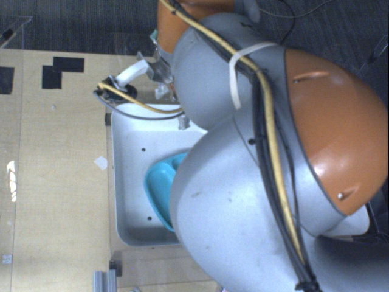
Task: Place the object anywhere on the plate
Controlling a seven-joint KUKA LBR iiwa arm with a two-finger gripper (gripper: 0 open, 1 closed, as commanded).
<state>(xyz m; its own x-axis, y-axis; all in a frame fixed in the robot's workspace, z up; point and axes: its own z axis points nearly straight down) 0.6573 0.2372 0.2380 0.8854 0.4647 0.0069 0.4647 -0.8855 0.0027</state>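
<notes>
The grey arm (243, 181) sprawls right across the camera, and it blocks most of the white bin (124, 181) beneath it. Poking out from under that bulk is a turquoise plate (159, 190), lying on the bin floor a little clear of the left wall, with its right part covered by the arm. What sits on the hidden part cannot be told. Up at the bin's far edge is the gripper (161, 84), below the orange band (194, 5); released or clenched, the view won't say. Two small dark holes (143, 150) dot the bin floor. On the pale bench (55, 193) to the left, black tape marks (61, 72) sit near the far edge and a small white scrap (100, 162) lies just beside the bin.
</notes>
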